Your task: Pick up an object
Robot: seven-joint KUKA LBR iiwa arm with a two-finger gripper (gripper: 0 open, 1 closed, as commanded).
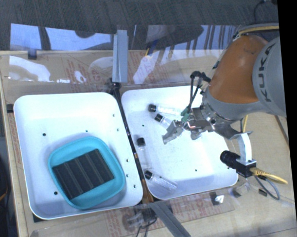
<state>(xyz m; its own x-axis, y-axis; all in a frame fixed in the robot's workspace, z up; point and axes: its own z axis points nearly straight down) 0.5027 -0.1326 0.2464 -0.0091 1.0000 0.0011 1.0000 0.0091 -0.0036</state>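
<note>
My gripper (183,129) hangs over the middle of the right bin (215,172), below the orange band of the arm (237,71). Just to its upper left lie two small clear vials with black caps (155,108) (162,118), close to the gripper; I cannot tell whether they touch it. A small black piece (139,141) sits near the bin's left wall. Another clear vial with a black cap (158,178) lies at the bin's front left corner. I see nothing held in the gripper.
The left bin (29,115) holds a blue tray with a dark ridged insert (86,171) at its front. A grey bar (118,56) stands behind the divider between the bins. Cables and a black fitting (235,162) hang off the arm at the right bin's front right.
</note>
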